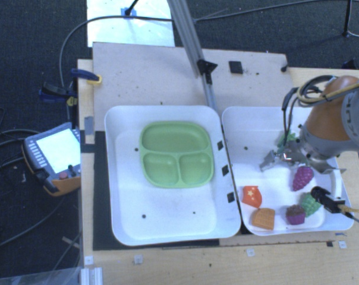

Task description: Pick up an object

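The fingers (273, 159) hang low over the right bin (245, 123), reached in from the arm (334, 114) on the right. They look spread apart, with nothing visible between them, and the bin floor shows beneath them.

Just to the right of the fingers, near the wrist, lies a purple grape bunch (302, 177). Below the fingers and slightly left sits a red piece (252, 195), and beneath that an orange piece (264, 218) close to the bin's near rim. Further right along that rim lie a small purple piece (296, 215) and a green piece (311, 204), the two just beside each other. A bit of green (286, 139) shows above and to the right of the fingers, partly hidden by the arm.

Left of and above the fingers the right bin's floor is bare up to its left and far walls. Beyond the shared edge, the left bin (126, 218) holds a green divided plate (177, 153), well apart from the fingers, with open white floor around it. Both bins rest on the surface (144, 70).
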